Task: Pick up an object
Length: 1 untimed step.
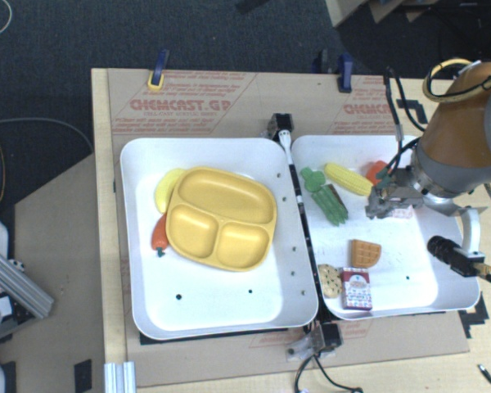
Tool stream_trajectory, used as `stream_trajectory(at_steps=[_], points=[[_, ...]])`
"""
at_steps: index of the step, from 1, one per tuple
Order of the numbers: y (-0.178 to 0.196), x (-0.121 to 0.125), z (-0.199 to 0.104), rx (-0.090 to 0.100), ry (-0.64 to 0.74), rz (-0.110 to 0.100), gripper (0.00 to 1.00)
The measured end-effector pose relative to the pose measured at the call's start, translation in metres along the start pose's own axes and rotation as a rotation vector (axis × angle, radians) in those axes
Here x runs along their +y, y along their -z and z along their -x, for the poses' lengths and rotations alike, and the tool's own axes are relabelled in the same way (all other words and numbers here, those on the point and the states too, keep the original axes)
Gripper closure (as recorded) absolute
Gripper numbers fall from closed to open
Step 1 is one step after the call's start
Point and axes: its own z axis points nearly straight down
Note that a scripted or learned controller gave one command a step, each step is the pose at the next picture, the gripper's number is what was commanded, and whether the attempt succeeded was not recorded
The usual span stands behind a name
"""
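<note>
Reaching in from the right, your arm (pixel 462 129) hangs low over the right bin (pixel 417 289), and the gripper (pixel 386 199) sits down among the toys near the bin's upper middle. You can't tell from this angle whether it is spread or pressed together, and nothing shows between the tips, so don't log a grasp.

Risk, as a judgement: the gripper is crowded. Corn cob (pixel 348 178) is just to its left, a red piece (pixel 376 170) is right beside it at the top, and something pale (pixel 401 213) lies under it. Closing here could pinch two things, or nudge the corn away and come up empty. The rounded corn may also roll out of a pinch.

Containers next. Left bin (pixel 147 244) holds the big yellow divided tray (pixel 221 219), which lies over part of a yellow piece (pixel 168 188); an orange-red carrot-like toy (pixel 159 234) touches its left edge. Right bin holds the green vegetable (pixel 326 195) beside the corn, a waffle-like square (pixel 364 253) near the middle, then a red carton (pixel 357 290) and a cookie (pixel 330 280) touching each other at the bottom left corner.

Likeliest target is the corn or red piece, both near the tips.
</note>
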Motion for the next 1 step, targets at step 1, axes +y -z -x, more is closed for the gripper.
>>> stream_trajectory(at_steps=[1], points=[[0.0538,0.0021,0.0004,0.0,0.001,0.001,1.0]])
